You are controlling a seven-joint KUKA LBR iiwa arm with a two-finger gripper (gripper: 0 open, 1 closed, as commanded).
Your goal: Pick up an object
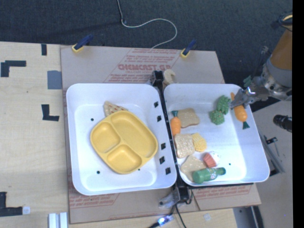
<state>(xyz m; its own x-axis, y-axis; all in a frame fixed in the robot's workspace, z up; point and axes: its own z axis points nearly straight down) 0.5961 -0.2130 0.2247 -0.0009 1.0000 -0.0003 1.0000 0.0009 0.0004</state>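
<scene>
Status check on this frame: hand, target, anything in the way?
Hand at right bin's far right rim, over an orange carrot; grasp unconfirmed. Broccoli close beside it.

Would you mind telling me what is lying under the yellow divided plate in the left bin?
A waffle-patterned cracker pokes out from under the far edge of the yellow plate. How far the cracker reaches beneath, and anything else under there, is covered.

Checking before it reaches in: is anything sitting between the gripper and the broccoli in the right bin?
Nothing visible lies between them. The gripper hovers at the right bin's far right rim, with the broccoli just to its left. An orange carrot sits right beside the gripper, off that line.
</scene>
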